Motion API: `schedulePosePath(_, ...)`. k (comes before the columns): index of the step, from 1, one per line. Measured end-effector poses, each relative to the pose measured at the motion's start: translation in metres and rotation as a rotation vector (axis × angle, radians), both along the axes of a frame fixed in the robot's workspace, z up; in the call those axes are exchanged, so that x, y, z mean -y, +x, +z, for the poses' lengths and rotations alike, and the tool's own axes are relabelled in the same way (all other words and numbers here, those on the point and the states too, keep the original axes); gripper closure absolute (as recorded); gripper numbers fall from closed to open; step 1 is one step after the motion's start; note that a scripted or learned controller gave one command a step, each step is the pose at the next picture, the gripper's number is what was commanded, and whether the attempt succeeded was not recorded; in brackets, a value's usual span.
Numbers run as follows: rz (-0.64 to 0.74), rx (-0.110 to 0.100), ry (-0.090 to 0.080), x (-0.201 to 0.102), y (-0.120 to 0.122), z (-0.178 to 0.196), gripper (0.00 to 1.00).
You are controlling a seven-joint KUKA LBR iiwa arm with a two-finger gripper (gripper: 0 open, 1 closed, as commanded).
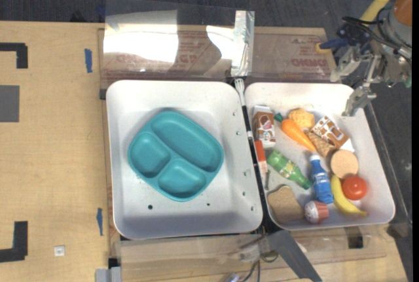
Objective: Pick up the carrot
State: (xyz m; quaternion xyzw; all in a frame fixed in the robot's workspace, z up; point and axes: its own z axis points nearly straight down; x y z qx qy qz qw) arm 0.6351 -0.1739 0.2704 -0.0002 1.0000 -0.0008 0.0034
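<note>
The carrot [298,134] is orange with a small green top. It lies slantwise in the upper middle of the right bin [383,173], between a brown and white carton [264,125] and a patterned snack pack [327,132]. A yellow-orange food piece [301,117] touches its upper side. My gripper [361,94] hangs over the bin's far right corner, above and to the right of the carrot and well apart from it. Nothing shows in its grasp.
The right bin also holds a green bottle [287,168], blue bottle [320,179], banana [344,197], tomato [354,187], round bun [344,161], bread slice [281,203], small can [315,211] and red stick [260,151]. The left bin [124,104] holds a teal divided plate [175,153].
</note>
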Motion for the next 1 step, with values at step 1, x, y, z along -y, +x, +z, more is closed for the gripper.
schedulePosePath(1, 0.004, -0.013, 0.007, -0.0737, 0.0236, -0.1317, 0.0)
